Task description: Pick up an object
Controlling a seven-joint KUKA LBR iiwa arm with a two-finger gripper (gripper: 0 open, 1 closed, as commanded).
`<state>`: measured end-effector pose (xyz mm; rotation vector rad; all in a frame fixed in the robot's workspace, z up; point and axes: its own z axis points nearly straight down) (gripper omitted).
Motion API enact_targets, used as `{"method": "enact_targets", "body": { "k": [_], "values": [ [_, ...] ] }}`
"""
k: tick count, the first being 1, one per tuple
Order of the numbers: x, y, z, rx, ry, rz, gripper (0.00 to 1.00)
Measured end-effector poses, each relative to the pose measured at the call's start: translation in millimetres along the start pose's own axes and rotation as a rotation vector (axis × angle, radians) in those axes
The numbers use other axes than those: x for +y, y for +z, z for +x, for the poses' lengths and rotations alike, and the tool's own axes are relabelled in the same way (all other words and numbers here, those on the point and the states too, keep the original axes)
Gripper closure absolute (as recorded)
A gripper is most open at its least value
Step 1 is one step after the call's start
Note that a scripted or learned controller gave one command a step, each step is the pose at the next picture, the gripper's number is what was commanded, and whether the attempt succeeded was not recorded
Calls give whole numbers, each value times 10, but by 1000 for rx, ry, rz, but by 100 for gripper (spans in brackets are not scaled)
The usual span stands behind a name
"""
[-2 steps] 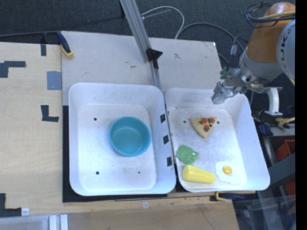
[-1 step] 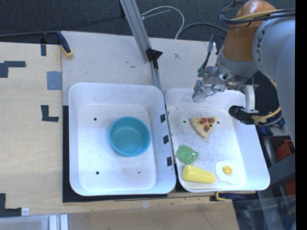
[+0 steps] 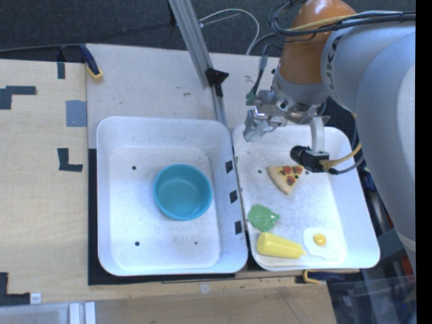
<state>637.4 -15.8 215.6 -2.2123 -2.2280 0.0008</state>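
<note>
Pizza slice — the toy nearest your claw — lies flat in the upper middle of the right bin, with a green leaf, yellow piece and fried egg grouped toward the near edge. Your claw hangs over that bin's far-left corner, apart from every toy; whether it is apart or together cannot be told. A blue bowl sits alone in the left bin, probably a harder grasp.
</note>
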Motion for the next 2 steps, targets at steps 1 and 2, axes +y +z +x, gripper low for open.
{"method": "enact_targets", "body": {
  "k": [1,2],
  "values": [
    [118,-120,474,1,0,-2,100],
    [208,-48,1082,1,-1,0,100]
  ]
}}
